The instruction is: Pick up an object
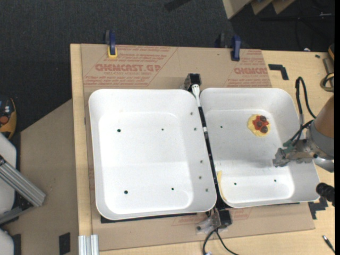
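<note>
Yellow-and-red object [258,125] lies apart, up-left of gripper [280,159], whose state I cannot tell.

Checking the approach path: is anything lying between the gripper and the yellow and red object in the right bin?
No. In the camera view, bare white bin floor lies between the gripper and the yellow and red object.

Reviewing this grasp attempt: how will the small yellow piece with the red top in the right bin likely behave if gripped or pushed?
The yellow piece looks small and flat, so it is probably light and would more likely slide than roll on the right bin. Its low profile may give the gripper little to pinch. Stiffness cannot be judged from this view.
</note>
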